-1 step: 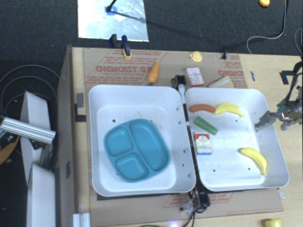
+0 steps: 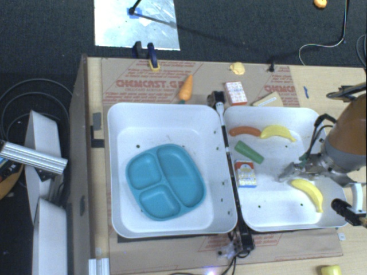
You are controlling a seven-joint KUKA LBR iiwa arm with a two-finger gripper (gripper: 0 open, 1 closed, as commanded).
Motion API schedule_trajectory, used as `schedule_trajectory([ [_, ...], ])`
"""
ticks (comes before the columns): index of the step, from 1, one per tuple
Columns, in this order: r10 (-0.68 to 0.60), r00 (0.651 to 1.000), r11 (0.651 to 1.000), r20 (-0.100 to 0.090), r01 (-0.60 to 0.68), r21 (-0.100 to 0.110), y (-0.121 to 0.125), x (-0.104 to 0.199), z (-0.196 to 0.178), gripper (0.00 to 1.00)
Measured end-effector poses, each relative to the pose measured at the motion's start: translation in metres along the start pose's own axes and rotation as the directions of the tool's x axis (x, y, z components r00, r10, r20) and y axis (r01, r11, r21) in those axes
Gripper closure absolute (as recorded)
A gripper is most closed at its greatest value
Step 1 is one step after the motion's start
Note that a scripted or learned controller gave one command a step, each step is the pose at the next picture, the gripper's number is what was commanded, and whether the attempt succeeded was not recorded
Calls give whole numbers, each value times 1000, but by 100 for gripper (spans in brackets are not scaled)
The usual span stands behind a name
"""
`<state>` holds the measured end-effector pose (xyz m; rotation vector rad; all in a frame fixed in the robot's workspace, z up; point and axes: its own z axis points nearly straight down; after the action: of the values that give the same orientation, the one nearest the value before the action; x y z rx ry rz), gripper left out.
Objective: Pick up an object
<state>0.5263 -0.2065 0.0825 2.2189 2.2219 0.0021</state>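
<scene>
1. In the camera view, two white bins are sitting side by side on the desk [image 2: 143,79]. The left bin [image 2: 123,125] is holding a blue divided plate [image 2: 165,180].
2. The right bin [image 2: 269,219] is serving as the landmark here. The arm [image 2: 350,136], grey with an orange band, is reaching over its right rim.
3. The gripper [image 2: 292,171] is hanging low inside the right bin, right of its middle. Its jaws are pointing left; whether they are released or clenched I cannot tell, and nothing is showing clearly between them.
4. A yellow banana [image 2: 308,191] is lying in the right bin's lower right part, just beside the gripper and below it; whether the two are touching is unclear.
5. A second banana [image 2: 278,132] is lying near the right bin's far wall, with a red sausage [image 2: 245,131] just to its left.
6. A green block [image 2: 248,152] is lying tilted in the right bin's left part, and a small red and white packet [image 2: 246,173] is lying just below it, near the wall shared with the left bin.
7. Beyond the right bin's far wall, on the desk, a red and white box [image 2: 235,93] and a pale stick [image 2: 265,100] are lying; a carrot [image 2: 185,88] is lying further left, beyond the left bin.
</scene>
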Motion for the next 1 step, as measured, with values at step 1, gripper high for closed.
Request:
schedule_trajectory([
  [1,-18,1000,999,-5,18,31,143,1,-9,0],
])
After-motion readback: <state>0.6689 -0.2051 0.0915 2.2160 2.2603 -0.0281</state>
